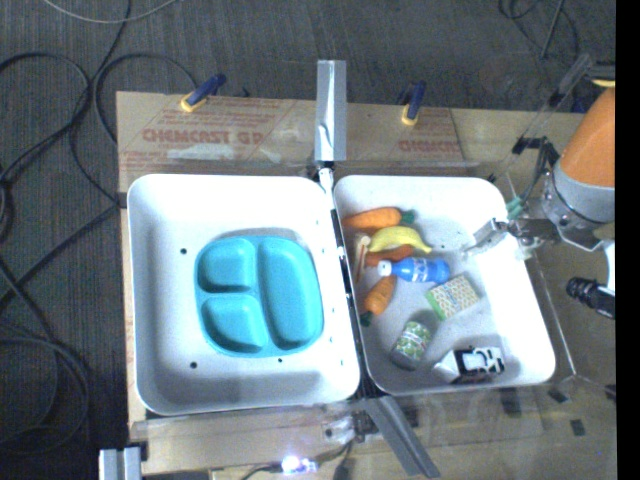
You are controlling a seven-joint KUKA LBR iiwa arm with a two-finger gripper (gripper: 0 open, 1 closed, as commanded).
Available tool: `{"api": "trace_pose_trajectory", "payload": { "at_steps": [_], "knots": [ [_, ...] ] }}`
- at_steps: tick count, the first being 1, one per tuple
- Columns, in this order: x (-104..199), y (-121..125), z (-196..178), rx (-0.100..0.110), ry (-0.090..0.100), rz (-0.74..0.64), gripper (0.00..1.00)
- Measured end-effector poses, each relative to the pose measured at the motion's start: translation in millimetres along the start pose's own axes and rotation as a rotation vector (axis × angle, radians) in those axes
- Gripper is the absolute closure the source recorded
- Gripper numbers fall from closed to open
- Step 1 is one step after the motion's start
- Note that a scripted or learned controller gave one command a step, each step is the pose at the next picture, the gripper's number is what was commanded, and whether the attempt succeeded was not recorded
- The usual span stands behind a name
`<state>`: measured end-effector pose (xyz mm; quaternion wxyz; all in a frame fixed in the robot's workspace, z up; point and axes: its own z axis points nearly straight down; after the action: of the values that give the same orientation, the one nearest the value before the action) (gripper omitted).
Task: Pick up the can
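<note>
From the camera view above the bench I see two white bins side by side. The left bin (160, 268) holds a blue divided tray (262, 293), lying flat near its middle. The right bin (520, 308) carries the clutter.

In that right bin, the can (412, 340) lies on its side toward the near edge, tilted, with a green patterned label and a grey end. It is apart from the gripper, with bare bin floor between them. Just to its right, near the bin's front right corner, sits a black and white object (478, 362). Above the can lies a small green and white box (452, 295), and touching that box's upper left is a blue bottle (415, 269) with a red cap, lying flat. A yellow banana (400, 239) rests just above the bottle, with a carrot (374, 218) behind it at the far side of the bin. A second carrot (379, 294) lies below the bottle's cap end, near the bin's left wall.

The arm (590, 163) comes in from the right, its orange band at the frame's edge. The gripper (490, 233) hangs over the bin's upper right part, near the right rim. I cannot tell how far it is open, and I see nothing in its grasp.

Two clamps, one blue and yellow (201, 92) and one yellow (411, 105), sit on the board behind the bins.
</note>
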<state>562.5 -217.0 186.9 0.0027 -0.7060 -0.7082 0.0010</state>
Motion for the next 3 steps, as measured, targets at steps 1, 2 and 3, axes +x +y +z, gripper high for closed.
{"api": "trace_pose_trajectory", "payload": {
  "at_steps": [1, 2, 3],
  "knots": [
    [7.3, 37.9, 96.0, -0.006, 0.012, 0.042, 0.00],
    [9.6, 87.6, 94.1, -0.002, 0.005, 0.075, 0.00],
    [28.6, -4.6, 98.5, -0.011, -0.004, 0.170, 0.00]
  ]
}}
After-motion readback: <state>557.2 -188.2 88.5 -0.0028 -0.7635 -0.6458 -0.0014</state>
